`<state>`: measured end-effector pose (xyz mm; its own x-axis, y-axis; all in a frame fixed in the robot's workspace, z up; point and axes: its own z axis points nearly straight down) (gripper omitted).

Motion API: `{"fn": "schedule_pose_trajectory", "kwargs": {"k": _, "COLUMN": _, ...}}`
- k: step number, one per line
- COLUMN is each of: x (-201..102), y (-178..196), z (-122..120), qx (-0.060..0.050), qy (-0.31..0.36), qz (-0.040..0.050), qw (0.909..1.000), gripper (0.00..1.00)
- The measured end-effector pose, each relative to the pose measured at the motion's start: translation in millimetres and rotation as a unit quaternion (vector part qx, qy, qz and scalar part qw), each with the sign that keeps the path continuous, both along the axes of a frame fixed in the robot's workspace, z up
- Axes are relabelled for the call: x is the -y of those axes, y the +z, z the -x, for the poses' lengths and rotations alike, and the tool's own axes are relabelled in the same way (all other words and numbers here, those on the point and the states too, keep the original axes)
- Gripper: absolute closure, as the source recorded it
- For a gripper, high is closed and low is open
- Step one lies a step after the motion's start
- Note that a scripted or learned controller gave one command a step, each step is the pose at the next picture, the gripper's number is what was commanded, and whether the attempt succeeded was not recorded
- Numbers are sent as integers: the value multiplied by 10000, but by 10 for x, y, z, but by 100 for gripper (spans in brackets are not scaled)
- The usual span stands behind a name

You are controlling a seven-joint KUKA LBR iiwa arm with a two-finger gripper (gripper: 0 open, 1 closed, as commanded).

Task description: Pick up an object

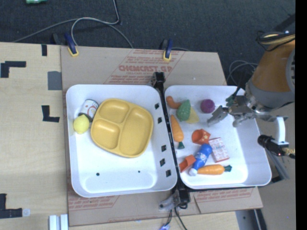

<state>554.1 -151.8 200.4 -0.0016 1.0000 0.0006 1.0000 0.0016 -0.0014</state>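
The right bin [254, 169] holds several small items: a purple ball [207, 105], a green vegetable [183, 110], a long carrot [177, 129], an orange-red piece [200, 136], a pink and white box [219, 149], a blue bottle [201, 158] and a second carrot [211, 169]. My gripper [229, 116] hangs over the bin's upper right part, just right of the purple ball and above the box. Its two fingers stand open and spread, with nothing between them.
The left bin [115, 183] carries a yellow divided plate [121, 127], a yellow lemon [82, 124] and a small white container [88, 107]. A black divider [165, 133] runs between the bins. Clamps [167, 49] and a cable [91, 20] lie at the bench's far edge.
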Motion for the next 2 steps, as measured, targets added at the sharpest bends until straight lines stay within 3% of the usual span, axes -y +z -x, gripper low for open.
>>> {"fn": "schedule_pose_trajectory", "kwargs": {"k": 1, "x": -412, "y": -1125, "z": -860, "qx": 35, "qy": 6, "qz": 6, "qw": 10000, "gripper": 0}}
{"fn": "schedule_pose_trajectory", "kwargs": {"k": 2, "x": -408, "y": -1016, "z": -868, "qx": 52, "qy": 9, "qz": 15, "qw": 10000, "gripper": 100}}
